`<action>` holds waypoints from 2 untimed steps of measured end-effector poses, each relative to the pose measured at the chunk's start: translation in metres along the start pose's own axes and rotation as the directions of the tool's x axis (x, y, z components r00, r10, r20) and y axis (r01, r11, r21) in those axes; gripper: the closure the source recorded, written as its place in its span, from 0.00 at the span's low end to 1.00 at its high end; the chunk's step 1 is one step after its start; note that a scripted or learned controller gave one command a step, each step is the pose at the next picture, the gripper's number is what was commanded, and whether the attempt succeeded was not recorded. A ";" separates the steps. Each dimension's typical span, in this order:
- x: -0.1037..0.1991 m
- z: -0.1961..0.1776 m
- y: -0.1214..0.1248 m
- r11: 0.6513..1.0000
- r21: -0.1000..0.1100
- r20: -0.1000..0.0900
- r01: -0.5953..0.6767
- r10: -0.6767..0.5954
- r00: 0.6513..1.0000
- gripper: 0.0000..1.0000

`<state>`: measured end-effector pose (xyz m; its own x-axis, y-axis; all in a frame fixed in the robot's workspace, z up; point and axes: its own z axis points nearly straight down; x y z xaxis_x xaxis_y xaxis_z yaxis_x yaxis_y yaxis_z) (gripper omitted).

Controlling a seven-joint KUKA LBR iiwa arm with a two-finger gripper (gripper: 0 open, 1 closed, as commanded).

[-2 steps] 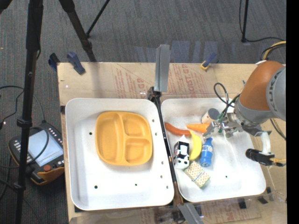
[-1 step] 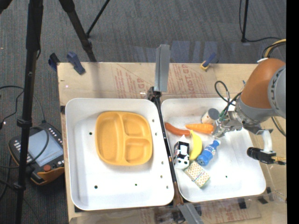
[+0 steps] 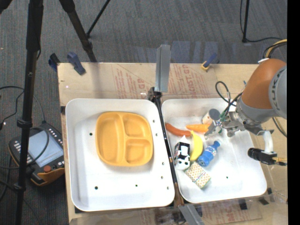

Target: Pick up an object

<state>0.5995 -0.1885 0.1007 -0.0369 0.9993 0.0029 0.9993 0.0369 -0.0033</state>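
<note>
Arm over the right bin's clutter

The gripper [image 3: 218, 124] hangs above the banana [image 3: 197, 146] and blue bottle [image 3: 208, 154] in the right bin [image 3: 243, 182]; whether it grips anything cannot be told. Bench [image 3: 117, 81] lettering is mirrored, unreadable; the patterned box [image 3: 198, 176] carries no legible label.

I see the gripper [image 3: 219, 124] low over the right bin [image 3: 243, 182], just beside the banana [image 3: 197, 146] and blue bottle [image 3: 208, 154]. The left bin [image 3: 79, 182] holds a yellow divided plate [image 3: 124, 138].
</note>
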 end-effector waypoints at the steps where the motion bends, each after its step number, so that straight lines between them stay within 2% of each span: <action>1: 0.023 0.015 -0.024 1.000 0.001 0.001 0.004 -0.004 1.000 0.00; 2: 0.023 0.006 -0.024 1.000 0.003 -0.001 0.001 -0.001 1.000 1.00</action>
<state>0.5746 -0.1660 0.0945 -0.0382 0.9993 0.0043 0.9992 0.0382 -0.0062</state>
